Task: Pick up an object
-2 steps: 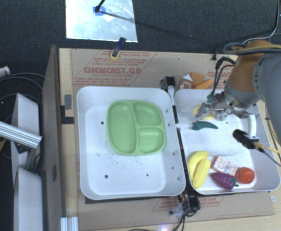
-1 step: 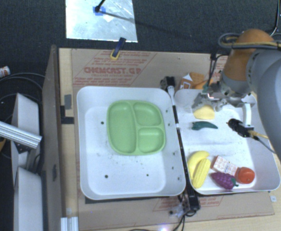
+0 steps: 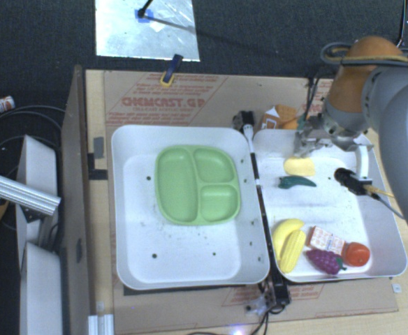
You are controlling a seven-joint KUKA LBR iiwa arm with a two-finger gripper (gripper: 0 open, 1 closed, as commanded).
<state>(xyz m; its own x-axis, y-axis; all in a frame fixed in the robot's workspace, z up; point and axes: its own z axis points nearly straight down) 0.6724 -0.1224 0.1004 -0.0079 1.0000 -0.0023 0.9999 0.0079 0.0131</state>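
At the near edge of the right bin, well below the jaws, lie a yellow banana, a purple grape bunch, a red tomato and a red-and-white box. Farther in, a dark green pepper rests just beneath the jaws, and a pale yellow lemon-like piece lies directly under them, close to touching. The gripper hangs at the bin's far end; whether its jaws are spread or pressed together cannot be told. Far to the jaws' left, in the left bin, sits a green divided plate.
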